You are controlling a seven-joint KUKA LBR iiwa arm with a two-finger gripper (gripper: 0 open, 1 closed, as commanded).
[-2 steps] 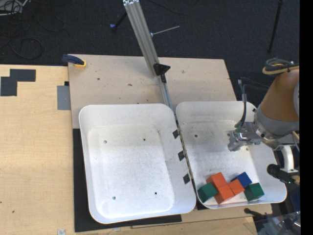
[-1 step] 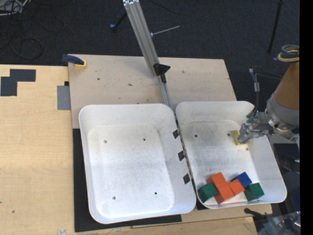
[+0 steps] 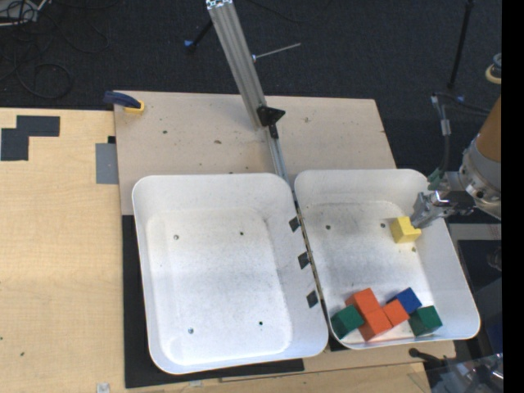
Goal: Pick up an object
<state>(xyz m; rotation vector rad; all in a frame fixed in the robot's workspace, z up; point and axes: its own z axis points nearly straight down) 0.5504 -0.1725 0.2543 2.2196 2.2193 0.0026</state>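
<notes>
Bench: we see a pale wood top [image 3: 57, 244] at left of frame w/ dark grey patches upper left; a tan board [image 3: 246, 133] sits behind the bins, centre frame.
Room: dark floor [image 3: 352, 47] across the top, cables upper left.
Clamp: blue-and-yellow clamp [image 3: 124, 101] at the tan board's upper-left corner.
Rail: slanted aluminium rail [image 3: 241, 64] runs from top centre down to the gap btwn the bins.
Left bin: white bin [image 3: 147, 219], lower centre; we note scuffs and a few dark specks on its floor.
Right bin: white bin [image 3: 458, 285], lower right, touching the left one along the divider.
Right bin contents: yellow block [image 3: 405, 230] alone nr the upper-right wall; a cluster at the lower edge, well apart from it: orange blocks [image 3: 377, 313], green block [image 3: 347, 321] at its left, blue block [image 3: 408, 299] and a second green block [image 3: 425, 320] at its right.
Arm: enters from right edge, mid frame.
Gripper: gripper [image 3: 424, 209] just above and right of the yellow block, tips right by its top edge; we can't tell whether it's released or clenched, nor whether it touches the block.
</notes>
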